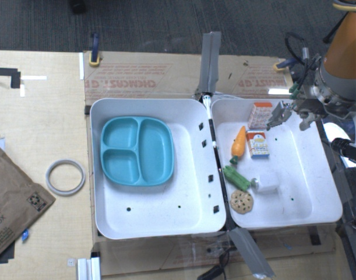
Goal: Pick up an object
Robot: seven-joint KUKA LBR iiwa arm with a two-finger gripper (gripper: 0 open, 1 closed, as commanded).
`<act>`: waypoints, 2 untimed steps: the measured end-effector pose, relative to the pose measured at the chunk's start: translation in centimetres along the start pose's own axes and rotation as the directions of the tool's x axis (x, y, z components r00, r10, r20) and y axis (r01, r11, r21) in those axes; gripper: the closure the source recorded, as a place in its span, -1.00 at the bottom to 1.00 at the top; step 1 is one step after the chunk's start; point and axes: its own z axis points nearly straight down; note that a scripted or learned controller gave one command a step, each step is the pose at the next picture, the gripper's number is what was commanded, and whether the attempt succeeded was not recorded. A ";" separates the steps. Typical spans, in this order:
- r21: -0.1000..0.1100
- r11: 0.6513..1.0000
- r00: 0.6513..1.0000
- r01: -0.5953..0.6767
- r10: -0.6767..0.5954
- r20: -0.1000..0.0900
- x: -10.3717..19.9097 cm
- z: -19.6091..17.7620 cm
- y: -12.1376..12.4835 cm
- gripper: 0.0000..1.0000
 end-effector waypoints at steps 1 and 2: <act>-0.002 0.982 0.982 0.189 -0.189 0.000 0.7 13.8 3.8 -1.00; -0.004 0.981 0.981 0.195 -0.195 0.001 -2.4 18.3 4.8 -1.00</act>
